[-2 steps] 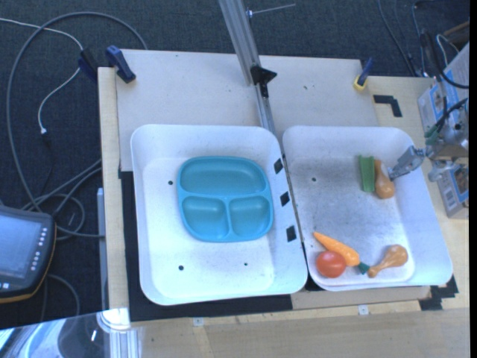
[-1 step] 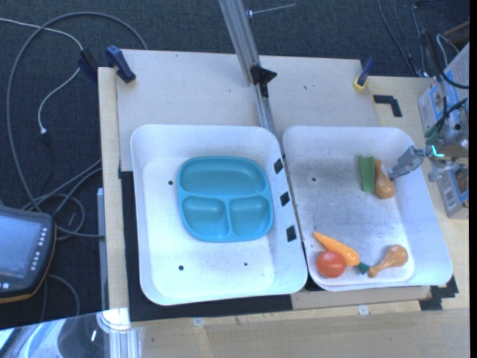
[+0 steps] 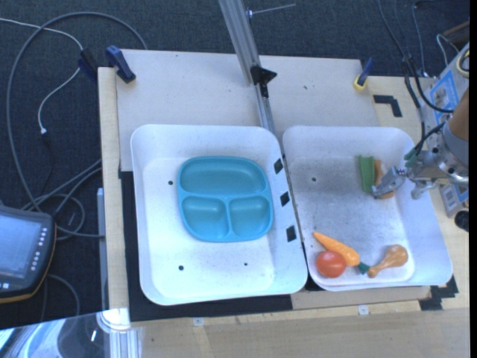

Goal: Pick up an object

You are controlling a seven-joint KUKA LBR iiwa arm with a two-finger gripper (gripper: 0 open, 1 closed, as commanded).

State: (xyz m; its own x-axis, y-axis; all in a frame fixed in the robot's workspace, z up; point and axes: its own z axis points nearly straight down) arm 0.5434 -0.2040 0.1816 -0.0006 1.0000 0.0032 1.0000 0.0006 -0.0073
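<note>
The gripper reaches in over the right bin near its far right wall, its tip just beside a green block with something orange behind it. How it stands, apart or together, I cannot tell. A carrot, a tomato and a tan drumstick lie along the bin's near edge. A blue divided plate sits in the left bin.

Right bin centre open; carrot, tomato crowd near edge; green block perhaps blocks right.
</note>
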